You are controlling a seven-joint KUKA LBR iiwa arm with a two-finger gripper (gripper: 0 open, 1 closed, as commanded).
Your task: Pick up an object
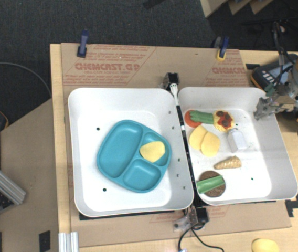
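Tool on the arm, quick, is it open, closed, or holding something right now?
Tool: open, holding nothing, above the right bin's far right corner.

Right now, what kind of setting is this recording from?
Likely a robotics lab bench: two white bins sit on a clamped cardboard sheet, toy foods fill one bin, and cables run over dark carpet.

Two white bins [81, 140], smooth moulded plastic with a soft sheen. Teal divided plate [123, 156]: matt plastic, even surface. Yellow piece [152, 151] in one compartment, smooth and slightly glossy, plastic-looking. Toy foods in the right bin [275, 156], glossy plastic; cone-shaped piece [227, 164] ridged and rougher. Bench top [138, 62] of brown cardboard or fibreboard, matt, printed in red. Dark floor [60, 14], coarse carpet-like texture. Gripper [267, 106], dull grey metal.
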